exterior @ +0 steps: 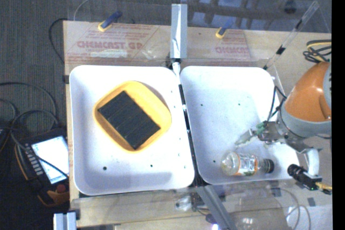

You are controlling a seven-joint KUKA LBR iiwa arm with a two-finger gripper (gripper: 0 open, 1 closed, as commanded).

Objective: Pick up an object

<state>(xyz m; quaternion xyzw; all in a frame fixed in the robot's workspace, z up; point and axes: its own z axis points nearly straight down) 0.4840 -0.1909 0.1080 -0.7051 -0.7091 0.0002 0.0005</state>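
A small clear plastic bottle [245, 164] with a dark cap lies on its side near the front of the right bin [226, 94]. A yellow rounded dish with a black ribbed square on top [131, 115] rests in the middle of the left bin [86, 169]. My gripper [257, 134] hangs low at the right bin's right side, just above and behind the bottle, with some small greenish parts at its tip. The view is too small and cluttered there to show anything held.
The arm's orange band [310, 97] and grey wrist overhang the right bin's right rim. Clear acrylic panels [178, 35] stand behind both bins. Cables and a black connector [302, 175] lie at the front right. A tablet [48, 156] sits on the floor at left.
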